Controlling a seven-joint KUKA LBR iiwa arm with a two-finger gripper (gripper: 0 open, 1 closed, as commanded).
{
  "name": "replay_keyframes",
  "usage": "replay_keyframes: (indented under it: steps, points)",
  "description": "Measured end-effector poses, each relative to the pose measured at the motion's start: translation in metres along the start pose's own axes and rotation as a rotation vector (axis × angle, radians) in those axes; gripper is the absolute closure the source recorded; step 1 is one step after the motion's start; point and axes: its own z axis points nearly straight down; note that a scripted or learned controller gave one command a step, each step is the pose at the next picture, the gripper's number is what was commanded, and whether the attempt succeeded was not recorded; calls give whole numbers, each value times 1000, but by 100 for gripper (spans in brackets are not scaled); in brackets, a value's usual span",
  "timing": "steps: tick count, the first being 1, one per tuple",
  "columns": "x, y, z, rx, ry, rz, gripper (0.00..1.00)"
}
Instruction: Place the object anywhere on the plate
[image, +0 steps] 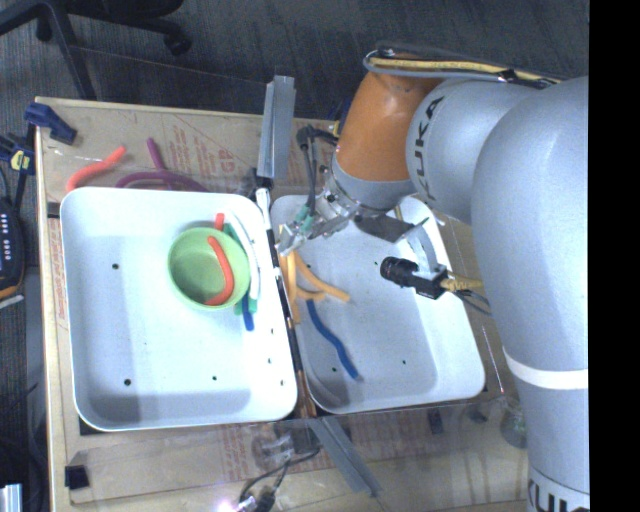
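Arm: the big grey arm (520, 250) comes in from the right and covers much of the right bin's far side, its orange band (385, 125) up top.
Claw: the claw (300, 232) sits low at the far left corner of the right bin, right by the wall between the two bins; metal parts crowd together there and I cannot tell how it stands or if anything is in it.
Left bin: the white left bin (150, 370) lies on the worktop (200, 135), touching the right bin along its right edge.
Plate: a green plate (200, 268) rests in the left bin, toward its far right part.
On the plate: a red curved strip (232, 268) arcs across the plate's right half, lying on it.
Beside the plate: a blue piece (247, 316) and a thin green piece (243, 243) poke out at the plate's right rim, near the bin wall.
Right bin: the white right bin (420, 350) holds the loose pieces.
Orange strips: orange strips (318, 290) lie just near of the claw, close to the bin's left wall.
Blue strip: a blue strip (333, 340) runs from beside the orange ones toward the near middle of the right bin.
Worktop extras: an orange strip (95, 168) and a purple loop (160, 178) lie on the bare board, far of the left bin.
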Motion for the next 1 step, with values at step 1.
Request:
replay_keyframes:
  steps: [1]
  points:
    - [0,0,0,0,0,0,0]
